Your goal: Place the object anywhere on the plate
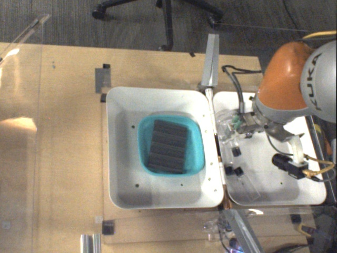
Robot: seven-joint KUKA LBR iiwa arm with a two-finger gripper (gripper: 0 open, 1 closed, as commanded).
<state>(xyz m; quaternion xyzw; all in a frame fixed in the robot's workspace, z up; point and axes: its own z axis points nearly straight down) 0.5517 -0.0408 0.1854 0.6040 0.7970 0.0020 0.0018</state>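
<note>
Gripper (233, 144) hangs over the right bin (316, 194), near that bin's left wall, w/ the grey arm (321, 83) & its orange band (281, 80) coming in from the right above it. Fingers are clear plastic w/ small dark pads; whether the gripper is spread or closed can't be told from this angle. Nothing visible between them.

The object (168, 145), a dark ribbed block, is to the gripper's left, across the wall between the bins, well apart from it. It lies flat on the teal plate (196, 157), roughly centred, long side running top to bottom, slightly tilted. Plate sits mid left bin (121, 141), also left of the gripper, nearest rim just beyond the divider.

Behind the gripper, past the bench's far edge, an office chair base (163, 7) stands on grey carpet.
</note>
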